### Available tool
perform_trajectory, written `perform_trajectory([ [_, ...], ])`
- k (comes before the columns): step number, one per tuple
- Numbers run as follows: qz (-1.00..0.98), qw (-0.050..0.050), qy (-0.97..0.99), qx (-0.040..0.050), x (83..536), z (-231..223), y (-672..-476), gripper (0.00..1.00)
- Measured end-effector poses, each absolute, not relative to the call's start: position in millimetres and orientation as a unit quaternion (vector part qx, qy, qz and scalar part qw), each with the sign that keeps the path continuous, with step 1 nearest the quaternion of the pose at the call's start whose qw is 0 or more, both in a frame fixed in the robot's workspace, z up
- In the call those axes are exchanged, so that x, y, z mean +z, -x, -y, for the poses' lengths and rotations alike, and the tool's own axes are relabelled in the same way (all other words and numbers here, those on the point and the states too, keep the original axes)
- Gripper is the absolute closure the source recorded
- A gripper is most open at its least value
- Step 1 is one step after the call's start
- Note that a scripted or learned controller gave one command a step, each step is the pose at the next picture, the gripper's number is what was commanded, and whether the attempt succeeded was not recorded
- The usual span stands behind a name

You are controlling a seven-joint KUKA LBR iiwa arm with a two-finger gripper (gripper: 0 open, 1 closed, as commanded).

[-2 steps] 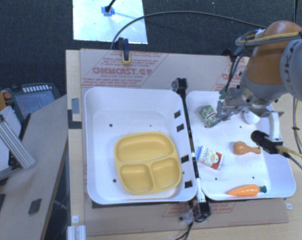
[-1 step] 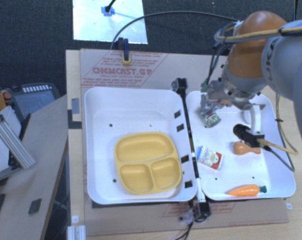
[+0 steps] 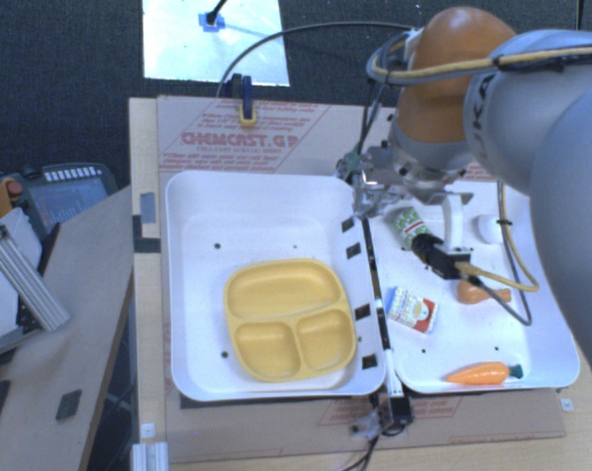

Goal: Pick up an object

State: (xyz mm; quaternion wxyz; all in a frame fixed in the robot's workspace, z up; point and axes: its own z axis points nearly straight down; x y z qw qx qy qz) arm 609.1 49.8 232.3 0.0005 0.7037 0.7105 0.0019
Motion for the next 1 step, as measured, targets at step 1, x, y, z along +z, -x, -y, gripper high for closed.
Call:
perform_trajectory([
  [1, -0.71, 0.0, -0.704, 0.0012, 222.2, -96.4, -617.4, 1.0],
])
